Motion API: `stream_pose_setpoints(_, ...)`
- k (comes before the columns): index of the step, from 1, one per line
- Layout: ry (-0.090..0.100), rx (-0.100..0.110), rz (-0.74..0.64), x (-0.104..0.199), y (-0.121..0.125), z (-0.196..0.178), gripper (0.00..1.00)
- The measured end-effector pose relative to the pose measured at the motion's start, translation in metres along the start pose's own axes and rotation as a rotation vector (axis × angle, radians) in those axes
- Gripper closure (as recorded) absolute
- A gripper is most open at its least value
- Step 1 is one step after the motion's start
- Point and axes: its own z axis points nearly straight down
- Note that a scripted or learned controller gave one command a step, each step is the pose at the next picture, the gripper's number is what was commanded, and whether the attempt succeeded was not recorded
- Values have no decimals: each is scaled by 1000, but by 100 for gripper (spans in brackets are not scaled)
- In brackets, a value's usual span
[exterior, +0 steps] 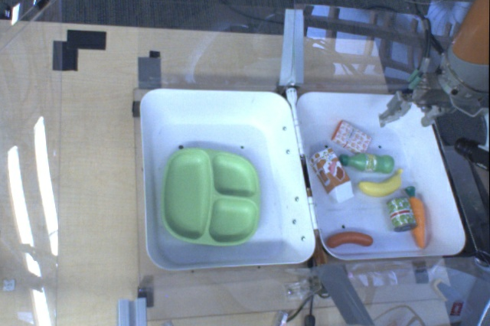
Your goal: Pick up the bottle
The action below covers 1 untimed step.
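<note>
Two bins sit side by side, the left bin (153,164) bearing a green tray (212,196), the right bin (436,164) a carton (331,173), a bottle (369,162) lying mid-bin above a banana (380,186), a can (399,213) and carrot (418,223), while the gripper (413,109) hangs open and empty-handed near its far right corner.

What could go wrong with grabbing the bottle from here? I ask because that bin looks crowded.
1. The bottle lies on its side with the banana right against it and a small carton at its cap end, so the claw may catch or shove a neighbour instead.
2. Lying flat and round, the bottle might roll or slip out as the claw closes.
3. The claw sits above the bin's far edge, so it must travel inward accurately.
</note>
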Motion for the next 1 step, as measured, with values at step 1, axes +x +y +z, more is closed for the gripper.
stream_pose_setpoints(1,0,0,49,-20,-40,97,0)
